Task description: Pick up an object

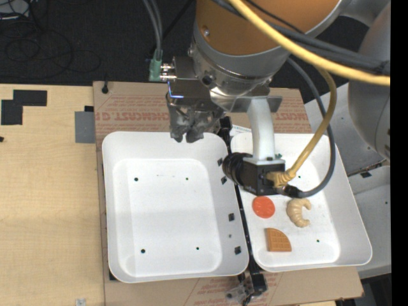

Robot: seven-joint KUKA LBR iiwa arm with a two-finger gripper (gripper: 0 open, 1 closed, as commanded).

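Note:
Three small objects lie in the right bin (347, 244): a red round disc (264, 206), a pale tan croissant-shaped piece (298, 211) to its right, and an orange-brown wedge (278, 240) nearer the front. My dark grey gripper (189, 126) hangs under the big grey and orange arm, over the far edge of the left bin (121, 234). It is well to the left of and beyond the three objects. Nothing shows in its grasp.
A white tube (261, 132) with a black fitting (252, 174) and a yellow hose (312, 148) reaches down from the arm over the right bin's left side, just above the red disc. A black divider strip (237, 225) runs between the bins.

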